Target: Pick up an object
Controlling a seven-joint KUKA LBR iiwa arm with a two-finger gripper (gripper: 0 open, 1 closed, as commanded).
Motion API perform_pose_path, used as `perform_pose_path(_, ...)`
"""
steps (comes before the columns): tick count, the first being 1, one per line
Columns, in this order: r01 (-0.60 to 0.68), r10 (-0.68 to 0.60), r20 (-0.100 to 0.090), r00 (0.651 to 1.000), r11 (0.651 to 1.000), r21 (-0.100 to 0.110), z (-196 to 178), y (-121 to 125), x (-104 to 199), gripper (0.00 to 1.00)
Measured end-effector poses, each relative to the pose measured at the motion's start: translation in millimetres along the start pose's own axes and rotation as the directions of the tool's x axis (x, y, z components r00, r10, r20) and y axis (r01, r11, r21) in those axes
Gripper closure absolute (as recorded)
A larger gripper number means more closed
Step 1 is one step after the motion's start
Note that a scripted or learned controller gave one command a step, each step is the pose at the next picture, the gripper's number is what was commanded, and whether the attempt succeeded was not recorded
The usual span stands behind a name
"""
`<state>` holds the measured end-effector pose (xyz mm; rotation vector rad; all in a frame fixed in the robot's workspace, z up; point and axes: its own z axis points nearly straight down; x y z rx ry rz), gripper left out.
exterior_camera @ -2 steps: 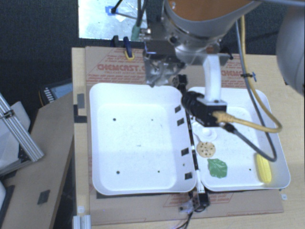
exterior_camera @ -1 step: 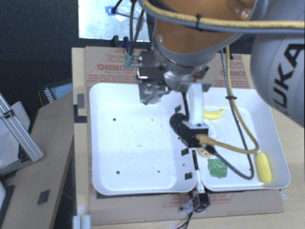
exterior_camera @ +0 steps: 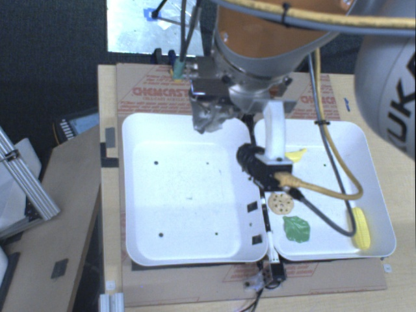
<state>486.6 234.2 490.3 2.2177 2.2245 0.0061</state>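
Scanning near to far for you: right bin (exterior_camera: 374,174) holds green leaf (exterior_camera: 297,229), yellow corn cob (exterior_camera: 361,229), speckled tan disc (exterior_camera: 281,203), yellow piece (exterior_camera: 296,155) behind. Tool (exterior_camera: 209,119) hangs over left bin (exterior_camera: 182,194) far rim; open or closed, can't tell.

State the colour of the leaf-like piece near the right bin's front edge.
The leaf-like piece is plain green, clearest in the camera view.

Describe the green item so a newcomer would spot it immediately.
Look in the right-hand white bin, near its front edge, close to the divide between bins. The green item lies just below a tan speckled disc; it is the only green piece there.
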Motion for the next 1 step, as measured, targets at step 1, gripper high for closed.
perform_pose_path(1,-0.003,0.003,0.0,1.0,1.0,-0.005,-47.1,49.7,-0.5,1.0)
